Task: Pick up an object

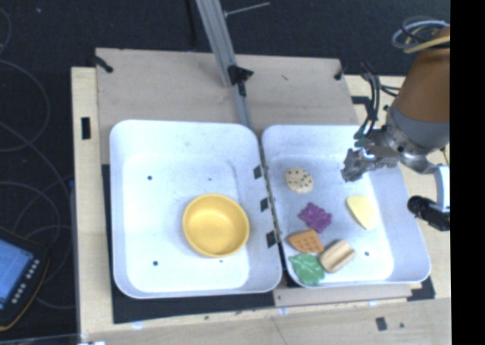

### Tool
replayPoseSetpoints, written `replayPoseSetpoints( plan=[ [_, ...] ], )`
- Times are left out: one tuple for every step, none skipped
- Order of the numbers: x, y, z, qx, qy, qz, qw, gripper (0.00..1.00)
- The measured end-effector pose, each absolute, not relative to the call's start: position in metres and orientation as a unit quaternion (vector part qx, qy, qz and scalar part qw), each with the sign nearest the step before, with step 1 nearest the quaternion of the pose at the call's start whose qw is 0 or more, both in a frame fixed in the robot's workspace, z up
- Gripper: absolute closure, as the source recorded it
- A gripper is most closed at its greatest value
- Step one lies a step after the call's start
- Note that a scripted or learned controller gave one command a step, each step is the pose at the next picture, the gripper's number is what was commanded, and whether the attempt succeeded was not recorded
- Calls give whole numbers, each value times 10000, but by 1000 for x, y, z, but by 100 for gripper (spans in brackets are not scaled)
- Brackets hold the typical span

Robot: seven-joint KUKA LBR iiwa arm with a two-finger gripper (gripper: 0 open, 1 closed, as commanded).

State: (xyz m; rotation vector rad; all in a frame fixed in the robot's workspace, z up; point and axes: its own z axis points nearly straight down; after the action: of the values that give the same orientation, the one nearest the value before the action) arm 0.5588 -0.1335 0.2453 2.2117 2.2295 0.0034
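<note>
Seen from above at a slant: a desk (pixel 87 184) bearing two shallow white bins side by side. In the left bin (pixel 144 154), a yellow bowl (pixel 216 224), sitting alone toward the near half. In the right bin (pixel 405 256), six small pieces: a round speckled cookie (pixel 299 180), a purple block (pixel 314 217), a pale yellow wedge (pixel 362 211), an orange waffle-like piece (pixel 306 242), a tan bread roll (pixel 337 255) and a green leafy piece (pixel 307 268), the last three crowded touching in the near corner. Reaching in from the right, the grey arm with its hand (pixel 355 163) poised over the far part of the right bin, between cookie and wedge, nothing visible between the fingers. Too small and dark to tell whether spread or closed. Probably best done by choosing an isolated piece such as the wedge or cookie, centring directly over it, descending straight, avoiding the crowded corner and the bin wall.
</note>
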Motion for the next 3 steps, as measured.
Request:
replayPoseSetpoints(
  plan=[
    [575,-90,236,7049,7093,4,9,100],
    [595,-42,228,7048,7094,5,6,100],
    [608,15,240,7039,7103,17,1,100]
  ],
)
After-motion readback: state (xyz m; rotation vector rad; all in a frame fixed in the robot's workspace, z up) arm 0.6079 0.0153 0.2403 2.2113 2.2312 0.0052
